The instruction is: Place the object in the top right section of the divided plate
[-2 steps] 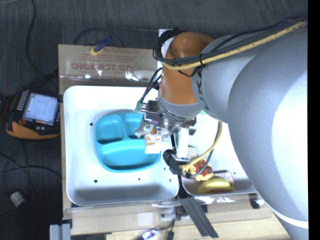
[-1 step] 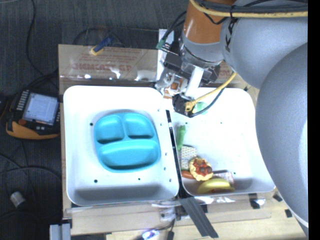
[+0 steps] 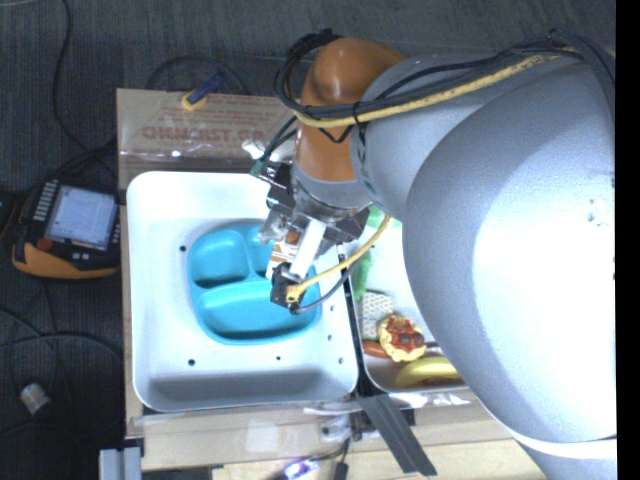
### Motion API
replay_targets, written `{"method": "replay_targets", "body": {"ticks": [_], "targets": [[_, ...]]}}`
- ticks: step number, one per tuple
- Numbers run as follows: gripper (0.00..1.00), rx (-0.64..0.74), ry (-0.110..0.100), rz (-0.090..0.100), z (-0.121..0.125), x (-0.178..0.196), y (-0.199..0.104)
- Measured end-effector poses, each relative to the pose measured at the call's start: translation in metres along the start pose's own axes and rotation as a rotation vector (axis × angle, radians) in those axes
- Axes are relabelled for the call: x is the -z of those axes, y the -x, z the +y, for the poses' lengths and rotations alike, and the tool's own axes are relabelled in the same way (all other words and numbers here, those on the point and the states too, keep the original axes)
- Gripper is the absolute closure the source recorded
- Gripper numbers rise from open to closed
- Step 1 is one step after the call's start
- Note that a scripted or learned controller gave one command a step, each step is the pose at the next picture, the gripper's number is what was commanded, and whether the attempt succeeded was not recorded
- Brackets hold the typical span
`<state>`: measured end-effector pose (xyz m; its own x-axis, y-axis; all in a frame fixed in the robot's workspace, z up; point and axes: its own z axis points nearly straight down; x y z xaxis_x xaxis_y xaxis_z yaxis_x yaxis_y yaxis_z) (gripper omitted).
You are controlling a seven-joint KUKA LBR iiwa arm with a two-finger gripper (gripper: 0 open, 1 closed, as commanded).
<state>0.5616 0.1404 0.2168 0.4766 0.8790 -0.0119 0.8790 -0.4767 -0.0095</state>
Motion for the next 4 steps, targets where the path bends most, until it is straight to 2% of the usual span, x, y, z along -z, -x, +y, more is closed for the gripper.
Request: {"method": "replay_targets", "body": {"ticks": [1, 2, 3, 4], "targets": [[1.0, 0.067, 0.002, -0.001, -0.087, 0.015, -0.058], [1.0, 0.411, 0.036, 0.036, -0.104, -0.121, -0.059], [0.0, 0.411, 0.024, 0.024, -0.107, -0.127, -0.055], [0.0, 0.411, 0.024, 0.024, -0.107, -0.128, -0.055]]}}
